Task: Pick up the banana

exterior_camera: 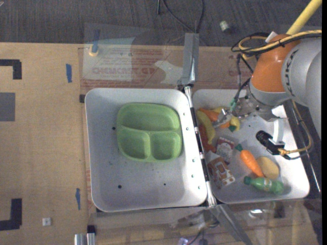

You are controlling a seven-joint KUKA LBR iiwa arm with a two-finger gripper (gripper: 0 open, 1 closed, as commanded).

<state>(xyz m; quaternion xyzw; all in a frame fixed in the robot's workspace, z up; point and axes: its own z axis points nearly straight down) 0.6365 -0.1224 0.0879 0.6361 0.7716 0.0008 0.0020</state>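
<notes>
The banana (203,119) is yellow and lies at the far left of the right bin (295,188), close to the wall between the two bins. An orange-red item (208,134) lies right against it. My gripper (225,118) hangs low over the bin's upper left part, just right of the banana. Under its tip is a small yellow piece with a green end (234,123). The view does not show anything held.
The left bin (102,188) holds a green divided plate (149,131). In the right bin lie two small red-and-white packets (224,148) (221,171), a carrot (249,161), a tan potato-like item (268,167) and a green bottle (265,185).
</notes>
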